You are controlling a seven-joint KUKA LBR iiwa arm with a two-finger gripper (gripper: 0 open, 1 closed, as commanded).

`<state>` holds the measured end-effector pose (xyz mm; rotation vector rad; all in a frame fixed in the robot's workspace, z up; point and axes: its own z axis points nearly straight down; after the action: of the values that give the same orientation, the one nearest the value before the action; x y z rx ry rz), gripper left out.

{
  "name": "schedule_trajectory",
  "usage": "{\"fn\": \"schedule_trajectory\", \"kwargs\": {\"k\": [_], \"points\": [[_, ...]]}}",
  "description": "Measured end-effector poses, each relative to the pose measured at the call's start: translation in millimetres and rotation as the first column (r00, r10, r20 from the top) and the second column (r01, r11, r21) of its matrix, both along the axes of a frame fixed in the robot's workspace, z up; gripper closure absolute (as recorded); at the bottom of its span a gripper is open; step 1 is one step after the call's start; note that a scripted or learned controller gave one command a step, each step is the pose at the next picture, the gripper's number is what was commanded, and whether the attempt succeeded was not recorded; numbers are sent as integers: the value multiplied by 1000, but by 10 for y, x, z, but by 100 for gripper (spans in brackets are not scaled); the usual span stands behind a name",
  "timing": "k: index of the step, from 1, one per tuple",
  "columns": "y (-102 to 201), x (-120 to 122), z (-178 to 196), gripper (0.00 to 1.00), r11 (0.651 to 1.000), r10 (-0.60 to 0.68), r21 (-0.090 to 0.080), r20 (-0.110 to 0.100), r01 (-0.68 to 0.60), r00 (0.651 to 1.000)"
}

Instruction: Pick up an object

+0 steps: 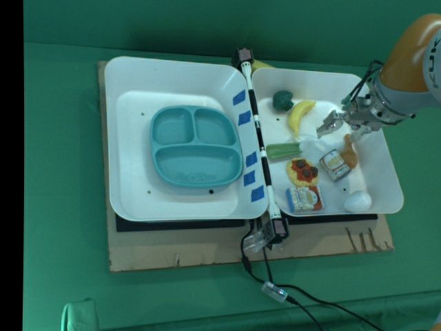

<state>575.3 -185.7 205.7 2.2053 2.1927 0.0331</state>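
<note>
My gripper hangs over the upper right part of the right bin, open, with nothing between its fingers. Just left of it lies a yellow banana, and beyond that a dark green broccoli. Below the gripper a small tan can rests beside an orange carrot-like piece. Further items in this bin are a green stalk, a small pizza, a red and white carton and a white egg.
A teal divided plate sits in the left bin. A black rail with blue tape marks separates the two bins. Cables trail off the cardboard base at the front.
</note>
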Motion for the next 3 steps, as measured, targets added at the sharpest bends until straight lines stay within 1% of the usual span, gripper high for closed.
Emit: {"fn": "schedule_trajectory", "kwargs": {"k": [1,2,3], "points": [[-70,-569,-81,0,1000,1,-17,16,0,1000],[214,186,-87,0,1000,2,-13,5,-2,1000],[-58,-593,-175,0,1000,-4,-5,-17,4,1000]]}}
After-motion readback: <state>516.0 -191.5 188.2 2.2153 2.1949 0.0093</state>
